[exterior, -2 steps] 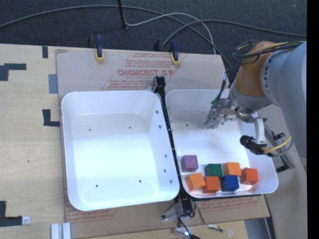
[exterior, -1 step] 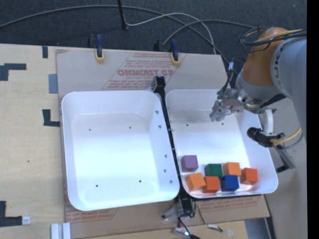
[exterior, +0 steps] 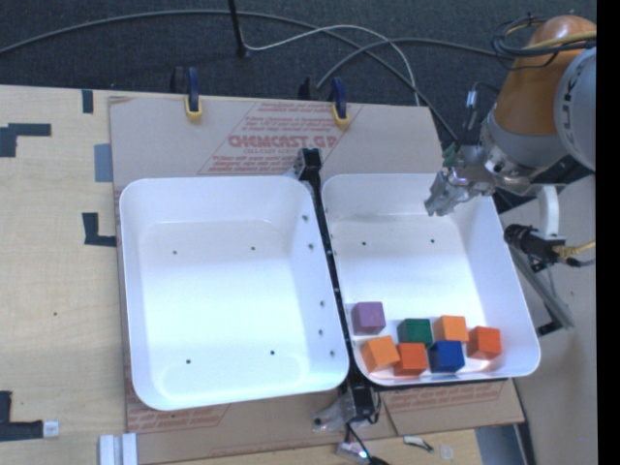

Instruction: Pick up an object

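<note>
Over the far right corner of the right-hand shallow white plastic bin (exterior: 484, 245), the grey arm's two-finger metal gripper (exterior: 442, 201) hangs above the rim with nothing visibly between its tips, though from this slanted overhead view I cannot tell how wide it stands. Well apart from it, along that bin's near edge, sit small blocks clustered together: a purple cube (exterior: 368, 317), a green cube (exterior: 415, 330), a blue cube (exterior: 446, 356) and several orange cubes (exterior: 381, 353). Beside it lies the left-hand white bin (exterior: 145, 260).

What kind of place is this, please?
Probably a robotics lab test bench: a robot arm reaches over two white bins, small coloured blocks lie in the right one, and cables run behind.
</note>
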Robot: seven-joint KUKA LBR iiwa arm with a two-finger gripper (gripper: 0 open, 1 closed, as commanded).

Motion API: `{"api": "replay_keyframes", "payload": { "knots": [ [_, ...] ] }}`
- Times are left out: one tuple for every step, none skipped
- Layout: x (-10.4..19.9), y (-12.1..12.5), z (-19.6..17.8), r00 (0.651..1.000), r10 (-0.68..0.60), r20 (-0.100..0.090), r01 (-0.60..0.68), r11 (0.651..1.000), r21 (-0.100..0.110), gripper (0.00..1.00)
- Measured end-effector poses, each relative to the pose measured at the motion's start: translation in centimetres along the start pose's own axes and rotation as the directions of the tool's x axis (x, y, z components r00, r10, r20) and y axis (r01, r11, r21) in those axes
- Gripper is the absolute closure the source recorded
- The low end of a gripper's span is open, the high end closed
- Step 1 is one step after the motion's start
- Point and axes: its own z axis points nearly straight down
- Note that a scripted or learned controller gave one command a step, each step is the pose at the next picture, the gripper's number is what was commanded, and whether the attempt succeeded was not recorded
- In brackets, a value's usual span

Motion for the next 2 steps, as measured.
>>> {"api": "replay_keyframes", "payload": {
  "knots": [
    [0.0, 0.0, -1.6, 1.000, 0.000, -0.001, 0.000, 1.000, 0.003, 1.00],
    [6.0, 1.4, -1.5, 1.000, -0.005, -0.002, 0.005, 1.000, 0.005, 1.00]
  ]
}}
